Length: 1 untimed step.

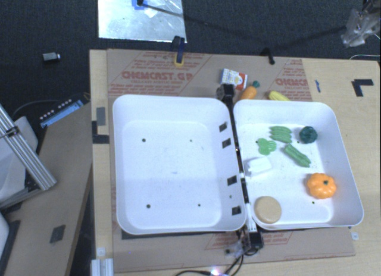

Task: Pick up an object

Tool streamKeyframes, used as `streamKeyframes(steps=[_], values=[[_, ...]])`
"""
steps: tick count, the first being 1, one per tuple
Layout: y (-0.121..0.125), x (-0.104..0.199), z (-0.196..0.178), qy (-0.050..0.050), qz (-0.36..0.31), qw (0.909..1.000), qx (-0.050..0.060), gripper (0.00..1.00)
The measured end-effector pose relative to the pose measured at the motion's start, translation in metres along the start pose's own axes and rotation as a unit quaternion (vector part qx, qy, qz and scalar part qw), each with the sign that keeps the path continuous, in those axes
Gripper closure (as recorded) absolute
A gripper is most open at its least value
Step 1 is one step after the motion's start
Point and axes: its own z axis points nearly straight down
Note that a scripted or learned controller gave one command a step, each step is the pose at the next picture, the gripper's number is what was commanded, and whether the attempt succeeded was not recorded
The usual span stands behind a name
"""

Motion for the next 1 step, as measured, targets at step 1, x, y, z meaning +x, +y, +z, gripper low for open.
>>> streamKeyframes(steps=[1], values=[[0.0195,0.0046,-0.0333,0.0,0.0,1.0,-0.001,1.0]])
